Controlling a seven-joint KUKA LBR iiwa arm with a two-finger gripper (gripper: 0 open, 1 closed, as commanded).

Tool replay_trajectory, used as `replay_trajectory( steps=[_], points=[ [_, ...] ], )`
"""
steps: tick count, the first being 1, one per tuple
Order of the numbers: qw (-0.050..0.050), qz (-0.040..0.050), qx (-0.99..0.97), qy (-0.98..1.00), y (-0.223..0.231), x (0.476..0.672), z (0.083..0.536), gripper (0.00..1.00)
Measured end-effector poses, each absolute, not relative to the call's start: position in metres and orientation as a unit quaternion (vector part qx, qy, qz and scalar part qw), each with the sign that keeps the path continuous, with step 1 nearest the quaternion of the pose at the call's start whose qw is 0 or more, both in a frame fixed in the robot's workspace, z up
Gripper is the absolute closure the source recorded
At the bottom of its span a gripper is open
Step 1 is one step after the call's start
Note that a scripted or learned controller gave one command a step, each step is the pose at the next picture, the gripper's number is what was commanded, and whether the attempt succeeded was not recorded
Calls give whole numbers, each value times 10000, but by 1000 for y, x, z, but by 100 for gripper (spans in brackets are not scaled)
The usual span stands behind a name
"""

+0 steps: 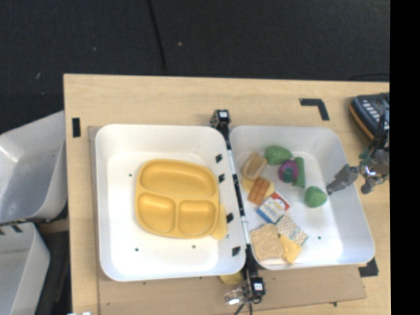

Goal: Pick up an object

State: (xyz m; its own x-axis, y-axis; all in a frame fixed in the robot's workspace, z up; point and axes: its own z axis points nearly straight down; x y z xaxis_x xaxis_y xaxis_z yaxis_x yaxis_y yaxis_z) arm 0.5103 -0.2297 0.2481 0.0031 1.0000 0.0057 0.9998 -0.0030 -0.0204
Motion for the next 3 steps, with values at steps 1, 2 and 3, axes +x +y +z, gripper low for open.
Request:
replay_trajectory(
  steps=[1, 2, 3],
  points=[
    [25, 14, -7076, -7066, -229, 489, 277, 0],
    [-2, 9, -7063, -7079, -230, 491, 332, 0],
    [-72, -13, -7059, -7082, -230, 492, 497, 0]
  ],
)
